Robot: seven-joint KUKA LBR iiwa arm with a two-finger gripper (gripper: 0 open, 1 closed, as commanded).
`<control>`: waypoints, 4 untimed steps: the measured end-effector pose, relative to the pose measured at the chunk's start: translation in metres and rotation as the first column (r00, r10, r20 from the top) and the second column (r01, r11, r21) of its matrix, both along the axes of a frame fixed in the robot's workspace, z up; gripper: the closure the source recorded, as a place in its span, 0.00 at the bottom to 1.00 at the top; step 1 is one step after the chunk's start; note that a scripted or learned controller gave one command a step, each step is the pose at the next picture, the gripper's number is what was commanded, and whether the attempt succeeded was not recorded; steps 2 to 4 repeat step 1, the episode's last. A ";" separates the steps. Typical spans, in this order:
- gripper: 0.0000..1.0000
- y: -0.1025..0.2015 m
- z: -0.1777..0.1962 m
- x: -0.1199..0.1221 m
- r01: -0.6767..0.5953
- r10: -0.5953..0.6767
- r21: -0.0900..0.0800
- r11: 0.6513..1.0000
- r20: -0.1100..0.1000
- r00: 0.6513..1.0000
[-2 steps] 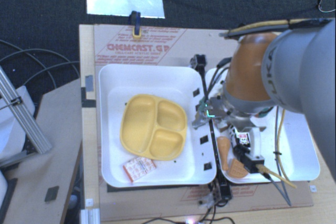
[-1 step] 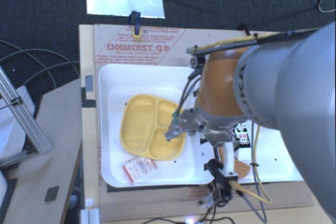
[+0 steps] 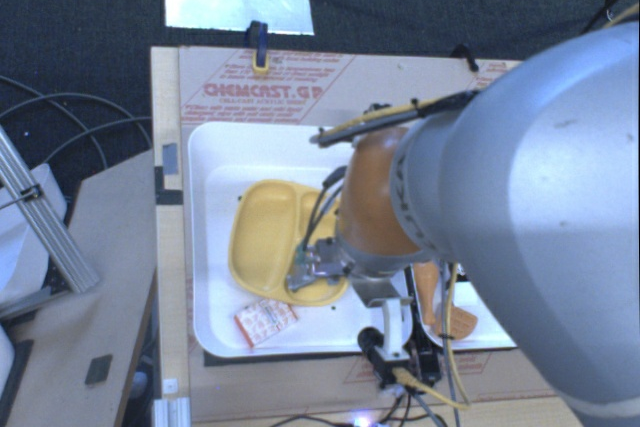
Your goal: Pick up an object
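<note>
Tool (image 3: 312,267) low over yellow dish (image 3: 268,233) at its right edge, finger state hidden, cannot tell

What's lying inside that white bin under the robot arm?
The white bin holds a yellow divided dish and a small red-and-white packet. The arm covers the bin's right side, so anything there is hidden.

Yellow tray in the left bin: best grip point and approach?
Pinch the yellow tray at its raised outer rim on the view-left side, coming from above. That edge is bare and thin enough for two fingers; the gripper and arm cover its right side.
</note>
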State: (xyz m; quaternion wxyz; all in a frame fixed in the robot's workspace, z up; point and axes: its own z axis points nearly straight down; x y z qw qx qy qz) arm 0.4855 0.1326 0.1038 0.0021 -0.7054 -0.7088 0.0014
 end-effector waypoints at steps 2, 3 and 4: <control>0.00 0.043 -0.009 0.030 0.015 -0.015 -0.007 1.000 0.012 1.000; 0.00 0.043 -0.009 0.030 0.015 -0.015 -0.007 1.000 0.012 1.000; 0.00 0.043 -0.009 0.030 0.015 -0.015 -0.007 1.000 0.012 1.000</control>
